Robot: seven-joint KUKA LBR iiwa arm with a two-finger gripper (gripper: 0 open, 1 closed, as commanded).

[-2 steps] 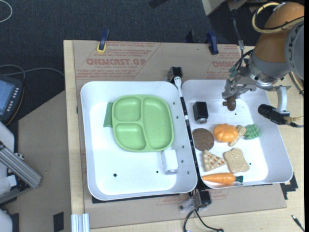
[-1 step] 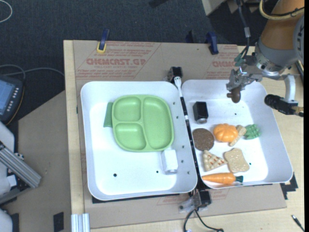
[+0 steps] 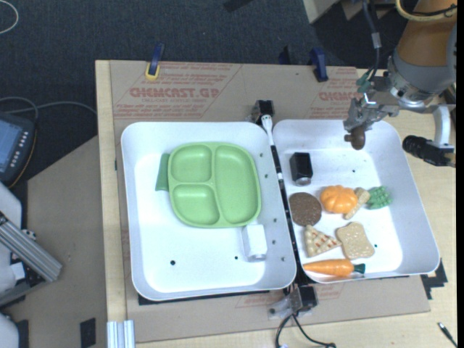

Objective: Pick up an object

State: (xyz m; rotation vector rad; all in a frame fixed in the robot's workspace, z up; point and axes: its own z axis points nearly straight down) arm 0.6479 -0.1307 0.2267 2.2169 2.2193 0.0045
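Note:
My gripper [image 3: 357, 135] hangs over the far part of the right bin [image 3: 413, 216], near its back edge. A small dark brown lump sits at its tip; I cannot tell whether that is a held object or part of the gripper. Below it in the bin lie a black can [image 3: 301, 167], a brown round patty [image 3: 305, 208], an orange toy fruit [image 3: 339, 199] with a green piece [image 3: 377, 196] beside it, a pizza slice [image 3: 317, 240], a toast slice [image 3: 354, 241] and a carrot [image 3: 332, 268].
The left bin [image 3: 145, 252] holds a green divided plate [image 3: 214, 183] and a small white block [image 3: 254, 241] near its front right corner. Clamps [image 3: 153, 61] grip the bench's back edge. The arm comes in from the upper right.

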